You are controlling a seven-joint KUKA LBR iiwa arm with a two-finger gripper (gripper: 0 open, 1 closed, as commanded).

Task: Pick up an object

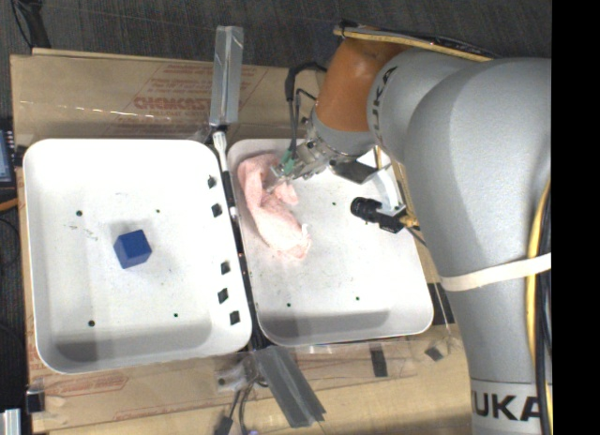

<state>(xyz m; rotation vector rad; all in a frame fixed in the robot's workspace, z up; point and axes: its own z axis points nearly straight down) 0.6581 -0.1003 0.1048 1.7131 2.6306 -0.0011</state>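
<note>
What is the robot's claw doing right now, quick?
Gripper: down at the top end of the soft pink crumpled cloth in the right white bin; open or closed cannot be told.

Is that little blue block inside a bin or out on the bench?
Inside. The blue block sits on the floor of the left bin, within its rim.

pincer [289, 167] fingers indistinct, arm [469, 189] cut off right

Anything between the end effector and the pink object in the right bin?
Nothing visible stands between them. The end effector is down over the upper end of the pink object, near the top left corner of the right bin. The blue cube lies apart in the left bin.
</note>
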